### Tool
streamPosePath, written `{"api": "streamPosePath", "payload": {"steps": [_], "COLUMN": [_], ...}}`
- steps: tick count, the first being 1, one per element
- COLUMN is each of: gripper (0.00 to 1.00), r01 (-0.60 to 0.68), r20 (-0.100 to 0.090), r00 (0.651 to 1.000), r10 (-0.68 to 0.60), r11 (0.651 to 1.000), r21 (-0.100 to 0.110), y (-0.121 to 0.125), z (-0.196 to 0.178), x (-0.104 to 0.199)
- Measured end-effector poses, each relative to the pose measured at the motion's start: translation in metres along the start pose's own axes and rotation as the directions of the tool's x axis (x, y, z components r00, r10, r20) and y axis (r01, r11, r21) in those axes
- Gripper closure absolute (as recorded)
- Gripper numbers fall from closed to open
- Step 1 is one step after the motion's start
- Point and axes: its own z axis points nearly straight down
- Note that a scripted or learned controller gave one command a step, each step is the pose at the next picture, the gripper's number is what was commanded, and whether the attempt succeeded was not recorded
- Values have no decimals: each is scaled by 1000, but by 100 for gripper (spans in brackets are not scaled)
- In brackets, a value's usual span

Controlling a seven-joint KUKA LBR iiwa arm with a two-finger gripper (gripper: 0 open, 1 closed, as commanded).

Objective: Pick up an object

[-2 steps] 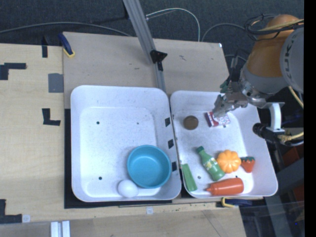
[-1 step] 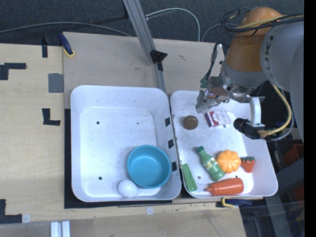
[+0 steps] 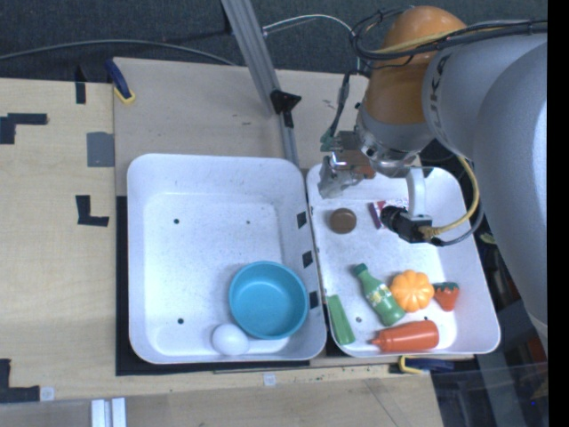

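Observation:
My gripper (image 3: 339, 178) hangs over the far left corner of the right bin (image 3: 476, 323), just above a brown round piece (image 3: 343, 221). Nothing shows in its grasp. Lying in the same bin are a green bottle (image 3: 378, 294), an orange pumpkin (image 3: 412, 290), a small red piece (image 3: 447, 295), a red-orange carrot (image 3: 407, 335) and a green cucumber (image 3: 340, 319) along the left wall. A dark red object (image 3: 380, 213) lies partly hidden under the arm's black cable fitting.
The left bin (image 3: 169, 203) holds a blue bowl (image 3: 268, 299) and a white ball (image 3: 230, 338) near its front wall. A grey pole (image 3: 253, 43) slants down to the bins' shared far corner. The arm's bulk covers the right side.

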Motion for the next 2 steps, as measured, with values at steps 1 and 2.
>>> {"api": "streamPosePath", "payload": {"steps": [1, 2], "gripper": [100, 100], "r01": [-1, 0], "r20": [0, 0], "r00": [1000, 1000], "r10": [1, 0], "r11": [1000, 1000], "r21": [-1, -1], "y": [14, 27], "z": [-3, 6], "x": [42, 95]}}
